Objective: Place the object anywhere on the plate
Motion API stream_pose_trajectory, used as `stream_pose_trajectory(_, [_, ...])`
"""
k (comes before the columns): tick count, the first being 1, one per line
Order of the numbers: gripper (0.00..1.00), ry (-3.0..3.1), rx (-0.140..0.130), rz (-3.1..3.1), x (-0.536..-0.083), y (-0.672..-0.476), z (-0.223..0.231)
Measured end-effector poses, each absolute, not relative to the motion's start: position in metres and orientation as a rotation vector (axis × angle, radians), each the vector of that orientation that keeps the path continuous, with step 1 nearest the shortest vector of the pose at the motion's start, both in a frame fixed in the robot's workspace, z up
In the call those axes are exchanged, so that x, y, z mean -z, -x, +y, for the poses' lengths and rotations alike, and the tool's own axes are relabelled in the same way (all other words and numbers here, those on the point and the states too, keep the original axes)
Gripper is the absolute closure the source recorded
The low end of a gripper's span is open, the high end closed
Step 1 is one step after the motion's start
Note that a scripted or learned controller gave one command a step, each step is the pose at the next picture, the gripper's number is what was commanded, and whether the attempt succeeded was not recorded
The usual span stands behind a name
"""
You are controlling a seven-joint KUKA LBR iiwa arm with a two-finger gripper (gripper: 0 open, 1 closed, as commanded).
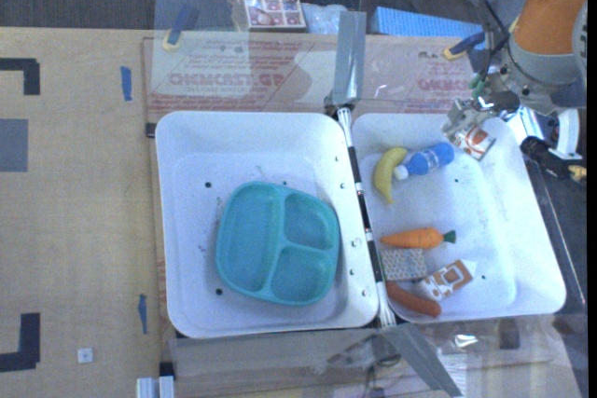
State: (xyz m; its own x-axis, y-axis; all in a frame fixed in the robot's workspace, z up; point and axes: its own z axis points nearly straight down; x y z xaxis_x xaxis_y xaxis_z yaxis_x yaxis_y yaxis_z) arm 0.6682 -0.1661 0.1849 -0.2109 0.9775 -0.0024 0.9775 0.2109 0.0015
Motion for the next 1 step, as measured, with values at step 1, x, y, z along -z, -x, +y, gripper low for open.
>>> stream_pose_trajectory(1, [1.0,-1.883,-0.001,2.515,-0.1863,-0.6329,-0.0543])
